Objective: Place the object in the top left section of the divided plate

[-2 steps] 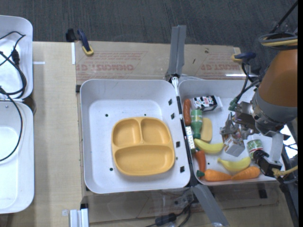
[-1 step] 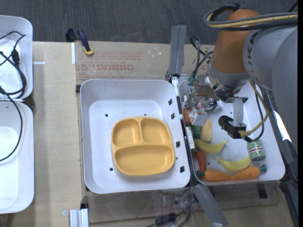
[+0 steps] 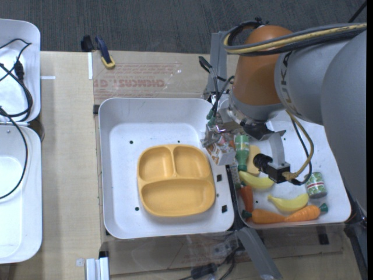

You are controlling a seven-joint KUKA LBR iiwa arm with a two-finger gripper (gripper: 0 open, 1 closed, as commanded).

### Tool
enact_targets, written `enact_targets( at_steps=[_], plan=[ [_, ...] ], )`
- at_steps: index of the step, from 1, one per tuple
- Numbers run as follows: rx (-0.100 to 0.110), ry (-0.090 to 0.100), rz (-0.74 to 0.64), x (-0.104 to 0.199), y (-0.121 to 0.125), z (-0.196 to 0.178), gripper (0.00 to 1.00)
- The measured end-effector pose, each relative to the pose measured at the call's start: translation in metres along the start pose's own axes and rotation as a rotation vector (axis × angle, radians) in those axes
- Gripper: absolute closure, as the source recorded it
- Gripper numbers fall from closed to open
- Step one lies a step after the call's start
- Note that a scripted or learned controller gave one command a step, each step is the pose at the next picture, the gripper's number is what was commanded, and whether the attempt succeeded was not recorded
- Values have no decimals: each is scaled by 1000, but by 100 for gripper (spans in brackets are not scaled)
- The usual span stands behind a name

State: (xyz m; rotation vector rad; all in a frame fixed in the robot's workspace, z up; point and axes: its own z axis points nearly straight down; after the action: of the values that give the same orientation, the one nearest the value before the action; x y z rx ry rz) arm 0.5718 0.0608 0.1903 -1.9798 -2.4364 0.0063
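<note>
The yellow divided plate (image 3: 175,181) lies in the left bin (image 3: 116,127). It has two small sections at the top and one large section below, all bare; the top left section (image 3: 156,164) is nearest the bin's middle. My gripper (image 3: 214,132) hangs over the wall between the two bins, just right of the plate's upper right rim. It is shut on a crumpled silver and red foil packet (image 3: 216,149), which dangles below the fingertips above the bin edge.
The right bin (image 3: 335,156) holds two toy bananas (image 3: 288,203), carrots (image 3: 285,215), a green bottle (image 3: 241,150) and a small can (image 3: 316,185). The arm's orange band and cables cover the right bin's upper part. White trays (image 3: 17,156) sit at the far left.
</note>
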Motion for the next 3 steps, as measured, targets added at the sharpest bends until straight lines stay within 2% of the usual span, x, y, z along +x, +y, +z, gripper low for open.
enact_targets(
  at_steps=[1, 2, 3],
  plan=[
    [-3, -1, -123, 61, 37, -32, 100],
    [0, -1, -145, 122, 11, -23, 100],
    [-19, 5, 38, 116, 16, 69, 100]
  ],
)
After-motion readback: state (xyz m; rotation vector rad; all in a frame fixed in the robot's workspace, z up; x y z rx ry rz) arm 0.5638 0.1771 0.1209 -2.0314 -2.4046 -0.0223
